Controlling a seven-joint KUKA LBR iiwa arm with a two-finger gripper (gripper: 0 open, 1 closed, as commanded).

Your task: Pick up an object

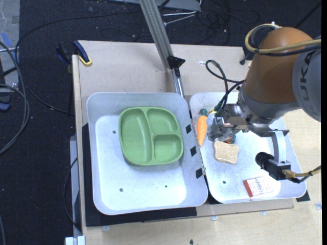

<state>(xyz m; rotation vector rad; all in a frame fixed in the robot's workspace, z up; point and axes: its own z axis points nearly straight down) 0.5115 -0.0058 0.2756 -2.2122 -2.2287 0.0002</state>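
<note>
In the right bin (286,160) lie an orange carrot (202,129) along the left wall, a tan slice of toast (226,152) near the middle, and a small red box (259,187) at the front right. My gripper (220,128) hangs low over the bin's left part, just right of the carrot and just behind the toast. The wrist hides its fingertips, and I see nothing held between them. A small red and green thing (229,135) peeks out beside the gripper.
The left bin (102,188) holds a green three-compartment plate (152,135). A grey metal pole (158,29) slants down from the top to the gap between the bins. Black cables (220,78) trail over the bench behind the right bin.
</note>
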